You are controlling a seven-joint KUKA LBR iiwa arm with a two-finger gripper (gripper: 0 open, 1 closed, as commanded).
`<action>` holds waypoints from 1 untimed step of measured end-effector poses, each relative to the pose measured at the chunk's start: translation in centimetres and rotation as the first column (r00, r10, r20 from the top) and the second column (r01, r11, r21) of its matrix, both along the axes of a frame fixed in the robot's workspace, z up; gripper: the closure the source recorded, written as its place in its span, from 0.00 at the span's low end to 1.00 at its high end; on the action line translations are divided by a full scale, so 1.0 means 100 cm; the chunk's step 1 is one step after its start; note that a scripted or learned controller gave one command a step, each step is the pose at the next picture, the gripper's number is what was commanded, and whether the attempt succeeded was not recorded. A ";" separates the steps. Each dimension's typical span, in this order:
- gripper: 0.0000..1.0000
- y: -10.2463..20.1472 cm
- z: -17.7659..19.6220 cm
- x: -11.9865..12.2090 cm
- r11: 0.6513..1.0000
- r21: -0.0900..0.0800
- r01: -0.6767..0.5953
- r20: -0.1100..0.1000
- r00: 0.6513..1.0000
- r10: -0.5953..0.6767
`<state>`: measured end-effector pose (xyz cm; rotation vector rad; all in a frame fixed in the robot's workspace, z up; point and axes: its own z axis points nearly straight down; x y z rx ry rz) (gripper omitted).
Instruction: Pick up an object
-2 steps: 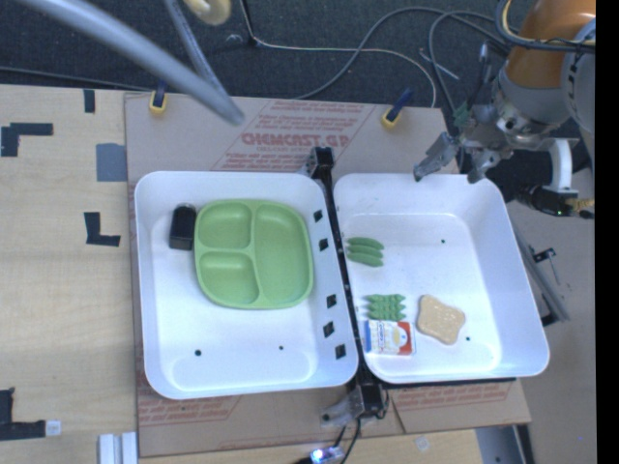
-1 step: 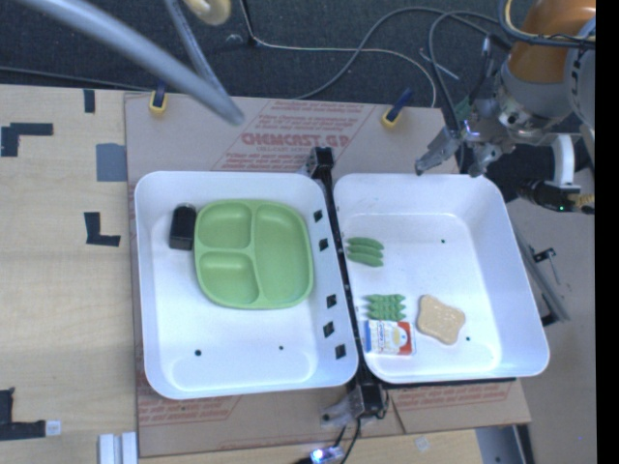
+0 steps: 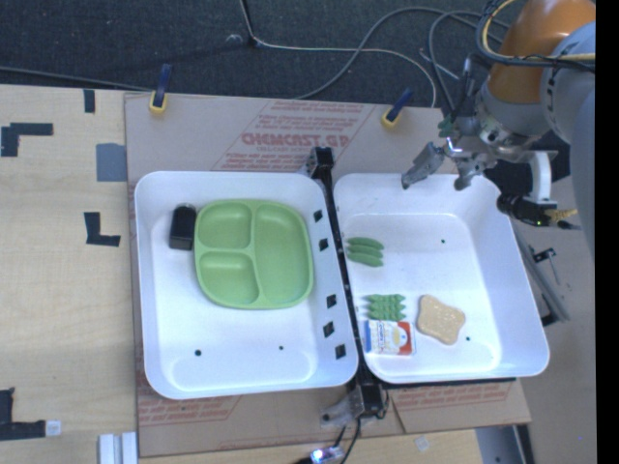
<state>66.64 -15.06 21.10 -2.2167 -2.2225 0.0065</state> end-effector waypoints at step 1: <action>0.00 -0.007 -0.047 -0.001 1.000 0.000 0.002 0.000 1.000 -0.002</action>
